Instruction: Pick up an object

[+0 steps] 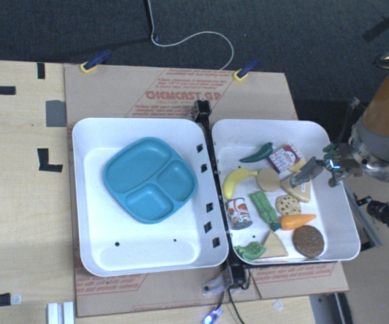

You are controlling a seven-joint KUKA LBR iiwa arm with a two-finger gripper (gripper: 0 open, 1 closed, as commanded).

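Blue plastic comes first on your left: a three-section plate (151, 179) lying flat in the left bin (86, 201), with nothing else beside it. Cross the divider into the right bin (346, 245) and you meet the toy food, all of it probably light, hard and smooth, so expect things to skid. The yellow banana (236, 180) lies near the divider, its long axis running from lower left to upper right with the curve bowed upward; pinch it across the middle, where it is narrowest against the fingers. Just below it sits a small can (238, 212), stubby and likely to roll. The green pepper (257, 154) points up and to the right. Further right the orange carrot (296, 221) lies nearly level, tip to the right, touching the brown round cookie (308, 240) below; grip it across its thick left end. At the bin's right side the gripper (307, 173) hangs low over a tan wedge (298, 189), its fingers apparently slightly parted and closed on nothing you can see.
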